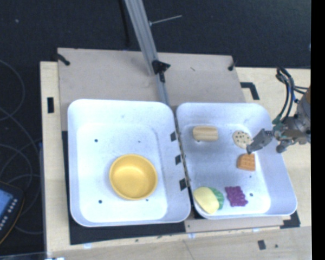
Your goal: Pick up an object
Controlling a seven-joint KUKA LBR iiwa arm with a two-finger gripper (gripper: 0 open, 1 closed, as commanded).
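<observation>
Pale wooden bench (pixel 114 72) on black floor, two white bins (pixel 78 145), end effector (pixel 271 141) spread apart, grasping nothing

Left bin (pixel 86 145) open all round the yellow bowl (pixel 132 176), right bin (pixel 260 115) crowded along its far, right and near sides, bare middle and left strip free, claw (pixel 260 141) over the cookie (pixel 240 138) and waffle (pixel 246 162)
</observation>
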